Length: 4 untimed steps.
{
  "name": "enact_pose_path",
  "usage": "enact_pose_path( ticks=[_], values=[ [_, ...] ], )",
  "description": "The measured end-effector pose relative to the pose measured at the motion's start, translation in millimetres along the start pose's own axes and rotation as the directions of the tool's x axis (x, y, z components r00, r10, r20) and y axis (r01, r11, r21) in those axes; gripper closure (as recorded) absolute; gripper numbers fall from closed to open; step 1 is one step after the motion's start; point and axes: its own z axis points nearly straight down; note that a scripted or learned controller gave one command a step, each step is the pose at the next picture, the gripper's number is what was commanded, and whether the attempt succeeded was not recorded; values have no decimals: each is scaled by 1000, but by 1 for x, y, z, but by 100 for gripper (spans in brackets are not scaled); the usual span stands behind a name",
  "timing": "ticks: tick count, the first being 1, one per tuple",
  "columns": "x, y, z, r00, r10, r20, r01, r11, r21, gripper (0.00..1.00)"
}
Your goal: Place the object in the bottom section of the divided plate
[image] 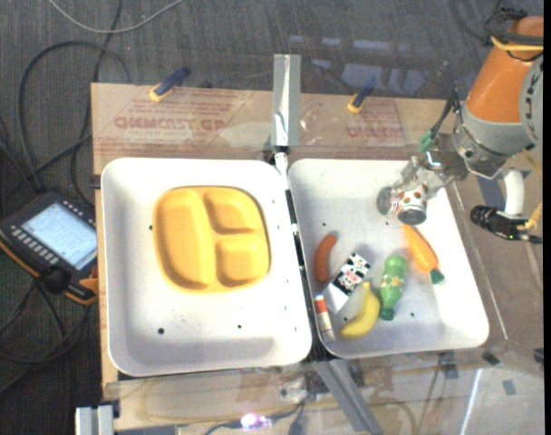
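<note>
fingers: cannot tell, released or clenched
gripper point(410, 199): over right bin point(466, 329), upper part
divided plate point(213, 236): yellow, in left bin point(130, 333)
carrot point(421, 251): just below gripper

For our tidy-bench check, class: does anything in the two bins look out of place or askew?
Nothing looks spilled or broken. The toys, banana, carrot and sausage among them, lie jumbled in the right bin, while the yellow plate sits flat in the left bin.
</note>
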Motion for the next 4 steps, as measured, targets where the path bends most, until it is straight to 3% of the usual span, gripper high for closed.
enact_pose_path(
  ticks=[1,2,3,4],
  values=[
    [90,-4,12,999,-37,-3,37,999,1,100],
    [185,11,19,1000,2,-3,-2,1000,1,100],
    [251,-7,19,980,-200,-2,200,980,1,100],
    [318,16,44,967,-255,-1,255,967,0,100]
  ],
)
